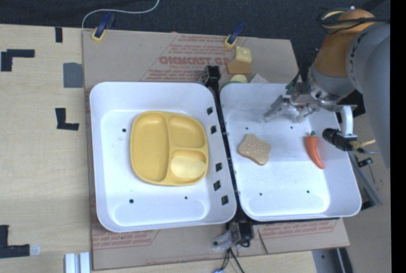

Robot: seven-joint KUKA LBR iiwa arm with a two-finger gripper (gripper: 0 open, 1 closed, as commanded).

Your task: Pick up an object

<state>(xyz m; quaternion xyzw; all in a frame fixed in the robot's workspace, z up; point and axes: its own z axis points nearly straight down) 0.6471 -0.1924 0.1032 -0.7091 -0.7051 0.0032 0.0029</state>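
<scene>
We see two candidates in the right bin (254, 205): a toast-shaped piece (254, 149) near its middle, and a toy carrot (314, 150) by the right wall. The gripper (288, 108) hangs over the far part of that bin, its jaws apart and holding nothing, well apart from the toast and nearer the carrot. We judge this the approach step; next it must travel over one piece and descend squarely. The left bin (108, 202) holds a yellow divided plate (168, 147). The cardboard (152, 56) beneath carries red lettering that seems to begin "CHEM"; we cannot read it fully.
</scene>
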